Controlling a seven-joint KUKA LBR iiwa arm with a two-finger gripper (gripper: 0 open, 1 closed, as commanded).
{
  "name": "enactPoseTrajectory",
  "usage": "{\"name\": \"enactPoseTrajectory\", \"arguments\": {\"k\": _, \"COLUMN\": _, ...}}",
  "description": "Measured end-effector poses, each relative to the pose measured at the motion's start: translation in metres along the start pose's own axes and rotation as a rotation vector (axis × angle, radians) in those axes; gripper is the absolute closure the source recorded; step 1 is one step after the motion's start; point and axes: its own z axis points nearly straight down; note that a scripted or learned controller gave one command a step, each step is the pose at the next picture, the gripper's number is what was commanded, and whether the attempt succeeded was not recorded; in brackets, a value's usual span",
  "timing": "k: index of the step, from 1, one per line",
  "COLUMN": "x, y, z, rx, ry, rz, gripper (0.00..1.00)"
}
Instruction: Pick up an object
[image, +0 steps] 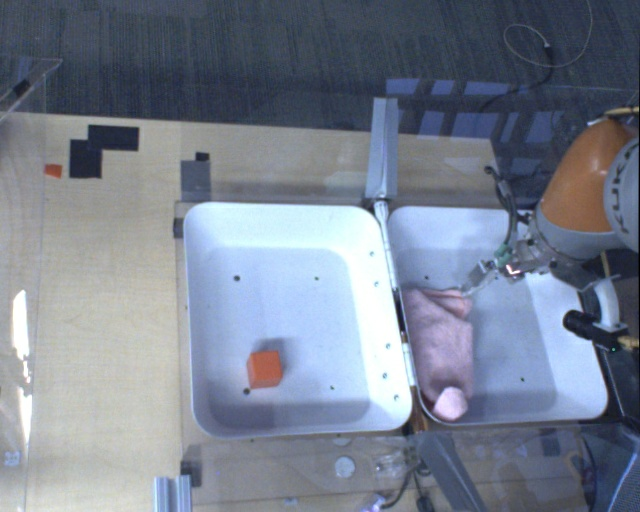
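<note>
A pink soft cloth-like object (438, 335) lies along the left side of the right bin (560, 370), with a rounded pink end (450, 403) near the bin's front wall. My gripper (478, 281) reaches in from the right and sits low at the cloth's upper right corner, touching or nearly touching it. Whether it grips the cloth is too small to tell. An orange block (265, 369) rests in the left bin (300, 240), toward its front left, far from the gripper.
The arm's grey and orange wrist (590, 195) hangs over the right bin's far right corner. A metal divider post (381, 150) stands behind the seam between the bins. Black marks (98, 148) and a small orange tag (52, 171) lie on the bench at far left.
</note>
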Motion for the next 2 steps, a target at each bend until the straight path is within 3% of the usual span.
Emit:
{"name": "enactPoseTrajectory", "arguments": {"k": 1, "x": 0.049, "y": -0.006, "z": 0.022, "rx": -0.009, "ry": -0.003, "rz": -0.103, "gripper": 0.0}}
{"name": "enactPoseTrajectory", "arguments": {"k": 2, "x": 0.076, "y": -0.013, "z": 0.021, "rx": -0.012, "ry": -0.006, "rz": -0.173, "gripper": 0.0}}
